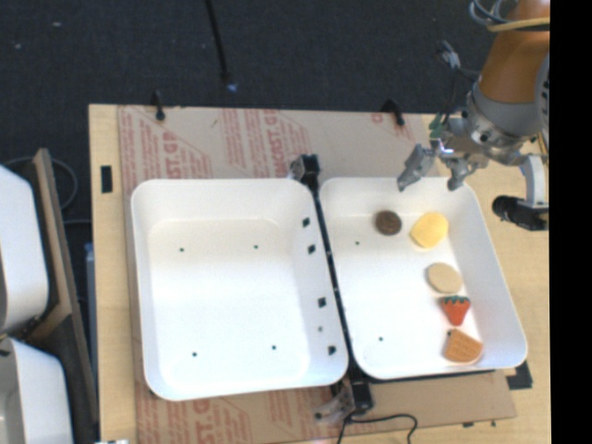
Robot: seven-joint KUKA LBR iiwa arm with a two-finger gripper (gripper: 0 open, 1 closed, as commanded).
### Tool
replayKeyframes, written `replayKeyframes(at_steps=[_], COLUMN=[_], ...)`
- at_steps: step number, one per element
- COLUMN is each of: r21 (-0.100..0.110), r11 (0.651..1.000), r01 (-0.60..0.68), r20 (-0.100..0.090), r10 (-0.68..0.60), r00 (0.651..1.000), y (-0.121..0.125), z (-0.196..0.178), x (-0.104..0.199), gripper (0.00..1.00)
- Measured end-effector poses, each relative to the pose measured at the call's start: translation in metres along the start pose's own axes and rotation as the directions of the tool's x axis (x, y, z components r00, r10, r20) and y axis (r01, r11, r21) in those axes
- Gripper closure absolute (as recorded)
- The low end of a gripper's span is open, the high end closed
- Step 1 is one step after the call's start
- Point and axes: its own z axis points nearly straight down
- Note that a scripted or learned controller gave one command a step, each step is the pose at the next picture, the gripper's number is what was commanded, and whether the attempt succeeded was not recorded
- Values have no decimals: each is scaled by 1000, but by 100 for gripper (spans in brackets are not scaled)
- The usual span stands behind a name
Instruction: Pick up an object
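gripper (431, 168): fingers spread wide, nothing between them; it hangs above the far rim of the right bin (490, 239), so no pick has begun.
arm: comes in from the right, orange band high up, wrist pointing down toward the bin's far edge.
candidates: all five sit in the right bin, lined along its right side.
brown disc (388, 222): nearest the gripper, apart from the rest, probably the easiest target.
yellow piece (429, 230): just beside the disc.
tan oval (444, 277), strawberry (455, 310), orange wedge (462, 346): further down, close together, so harder to straddle.
left bin (148, 248): likely the drop side.
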Motion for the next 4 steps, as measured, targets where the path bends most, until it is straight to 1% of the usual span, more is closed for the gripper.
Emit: replayKeyframes(at_steps=[1, 2, 3, 4], r21=[-8, -3, -4, -4], r11=[1000, 1000, 1000, 1000], r01=[1, 0, 1, 1], r20=[1, 0, 0, 1], r10=[-1, 0, -1, -1], r00=[1000, 1000, 1000, 1000], y=[1, -8, -7, -8], z=[-5, 52, 104, 156], x=[0, -4, 6, 5], gripper=[0, 0, 0, 0])
